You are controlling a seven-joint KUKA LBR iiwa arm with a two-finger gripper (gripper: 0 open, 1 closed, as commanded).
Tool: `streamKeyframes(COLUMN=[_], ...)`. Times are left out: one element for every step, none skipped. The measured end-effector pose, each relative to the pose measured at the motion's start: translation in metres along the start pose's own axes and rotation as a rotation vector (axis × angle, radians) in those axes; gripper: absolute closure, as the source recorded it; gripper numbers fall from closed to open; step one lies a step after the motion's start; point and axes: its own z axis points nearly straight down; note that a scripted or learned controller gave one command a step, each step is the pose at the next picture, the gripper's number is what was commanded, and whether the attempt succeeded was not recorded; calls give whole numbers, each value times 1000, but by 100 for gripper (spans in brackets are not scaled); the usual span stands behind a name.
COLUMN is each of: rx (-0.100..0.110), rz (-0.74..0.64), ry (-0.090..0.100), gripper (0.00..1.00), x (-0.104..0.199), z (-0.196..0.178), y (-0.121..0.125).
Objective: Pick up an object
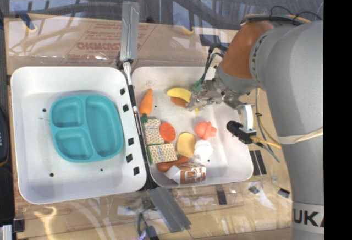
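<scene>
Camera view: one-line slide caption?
Arm's pincer poised beside banana in toy-filled right bin; teal tray in left bin.

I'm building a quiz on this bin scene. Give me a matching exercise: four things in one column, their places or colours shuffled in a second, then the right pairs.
Things:
1. divided plate
2. carrot
3. banana
4. gripper

Descriptions:
A. orange, beside the divider between the bins
B. teal, in the left bin
C. over the right bin, near the banana
D. yellow, at the right bin's far end

Pairs: 1-B, 2-A, 3-D, 4-C
</scene>
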Motion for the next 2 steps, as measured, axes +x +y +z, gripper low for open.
streamKeyframes(rx=[5,-3], rz=[-113,-38], ry=[2,0], gripper=[100,100], x=[38,93], z=[12,-99], y=[-6,23])
